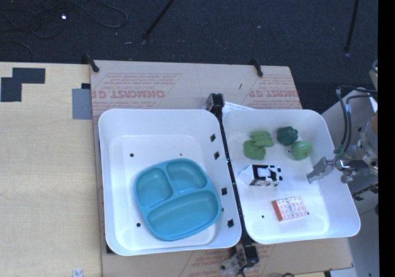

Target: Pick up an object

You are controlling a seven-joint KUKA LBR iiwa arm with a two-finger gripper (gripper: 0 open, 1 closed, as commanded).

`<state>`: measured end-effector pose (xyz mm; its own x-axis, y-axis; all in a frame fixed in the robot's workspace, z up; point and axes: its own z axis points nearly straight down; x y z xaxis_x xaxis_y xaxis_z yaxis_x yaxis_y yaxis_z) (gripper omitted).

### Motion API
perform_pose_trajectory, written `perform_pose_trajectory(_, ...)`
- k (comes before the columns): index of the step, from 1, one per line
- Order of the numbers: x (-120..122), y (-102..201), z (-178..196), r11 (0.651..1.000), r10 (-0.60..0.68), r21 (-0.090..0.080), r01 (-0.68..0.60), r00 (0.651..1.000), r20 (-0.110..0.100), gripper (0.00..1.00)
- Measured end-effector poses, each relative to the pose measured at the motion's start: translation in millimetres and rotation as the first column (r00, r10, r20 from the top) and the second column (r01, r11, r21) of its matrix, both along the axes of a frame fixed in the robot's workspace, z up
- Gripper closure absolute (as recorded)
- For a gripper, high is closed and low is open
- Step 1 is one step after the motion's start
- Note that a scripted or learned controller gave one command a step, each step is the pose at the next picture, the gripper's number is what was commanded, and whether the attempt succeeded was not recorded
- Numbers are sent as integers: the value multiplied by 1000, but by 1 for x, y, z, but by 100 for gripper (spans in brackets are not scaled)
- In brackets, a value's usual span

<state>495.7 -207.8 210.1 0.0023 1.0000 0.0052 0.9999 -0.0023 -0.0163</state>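
The right bin holds several small objects. A pale green leafy piece, a dark green lump and a lighter green lump lie near its far side. A black-and-white toy sits at its middle, close to the divider. A red-and-white packet lies flat toward the front. My gripper reaches in over the bin's right wall, low above the floor. It sits right of the toy and just below the lighter green lump, touching none of them.
The left bin carries a blue divided plate. Black clips line the divider between the bins. Cardboard lies under both bins, and a wooden bench top extends to the left. Cables hang beside the arm at the right.
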Motion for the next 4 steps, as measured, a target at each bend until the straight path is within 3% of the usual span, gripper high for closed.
perform_pose_trajectory(1, 2, 0, 5, 1000, 3, -2, -3, 1000, 9, 0)
perform_pose_trajectory(3, 9, 10, -123, 1000, 2, 0, -2, 1000, 5, 0)
perform_pose_trajectory(4, 10, 10, -124, 1000, -1, -3, 1, 1000, 11, 0)
